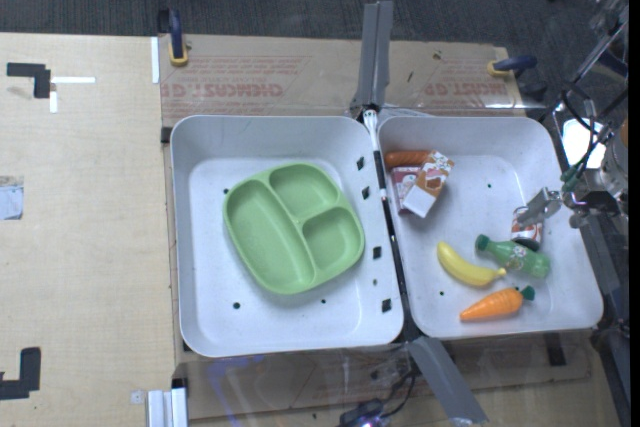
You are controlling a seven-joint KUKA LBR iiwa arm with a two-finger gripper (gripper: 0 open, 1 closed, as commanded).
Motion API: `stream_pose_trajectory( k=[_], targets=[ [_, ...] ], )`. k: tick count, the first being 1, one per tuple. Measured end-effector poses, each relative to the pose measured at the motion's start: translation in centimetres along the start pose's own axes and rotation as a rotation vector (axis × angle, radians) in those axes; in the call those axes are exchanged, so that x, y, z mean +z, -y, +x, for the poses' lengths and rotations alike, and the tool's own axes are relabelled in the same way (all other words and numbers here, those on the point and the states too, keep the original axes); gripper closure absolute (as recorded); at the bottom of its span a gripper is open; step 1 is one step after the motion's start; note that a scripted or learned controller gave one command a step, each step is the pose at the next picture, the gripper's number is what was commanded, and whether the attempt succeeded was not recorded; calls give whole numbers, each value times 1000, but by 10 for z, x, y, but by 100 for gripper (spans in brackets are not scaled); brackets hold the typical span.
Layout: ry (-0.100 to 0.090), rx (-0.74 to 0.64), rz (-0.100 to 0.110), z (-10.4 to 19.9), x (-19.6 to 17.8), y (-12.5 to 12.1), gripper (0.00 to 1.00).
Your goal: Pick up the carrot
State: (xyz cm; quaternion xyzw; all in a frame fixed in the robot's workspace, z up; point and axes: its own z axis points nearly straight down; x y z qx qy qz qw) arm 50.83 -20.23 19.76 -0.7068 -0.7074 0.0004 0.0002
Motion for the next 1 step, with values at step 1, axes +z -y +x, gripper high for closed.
stream_pose_trajectory(
  k=[1],
  targets=[
    [-1,261,1,52,106,31,0]
  ],
)
